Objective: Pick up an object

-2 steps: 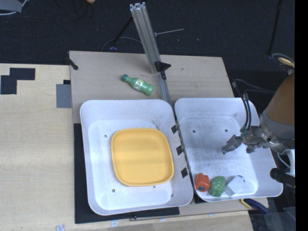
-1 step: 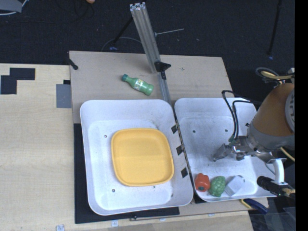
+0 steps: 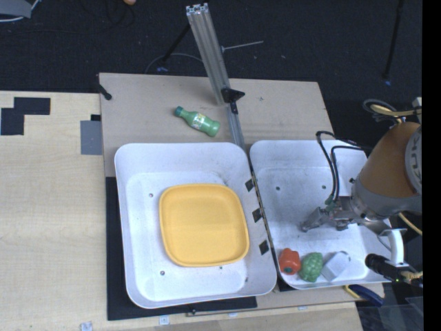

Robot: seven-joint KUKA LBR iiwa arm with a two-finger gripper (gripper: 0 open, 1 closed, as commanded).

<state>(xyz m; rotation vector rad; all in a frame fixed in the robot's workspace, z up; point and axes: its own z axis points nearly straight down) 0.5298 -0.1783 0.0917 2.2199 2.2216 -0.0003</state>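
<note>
Our gripper (image 3: 311, 222) hovers low in the right bin (image 3: 296, 167); we cannot tell its state. We judge we're approaching: next we shift toward the red-orange pepper (image 3: 289, 261) and green vegetable (image 3: 311, 266) at the front edge.

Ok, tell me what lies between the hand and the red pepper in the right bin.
Nothing but bare white bin floor. In the camera view the hand hangs over the right bin's middle, and the red pepper lies at the near edge beside a green vegetable.
</note>
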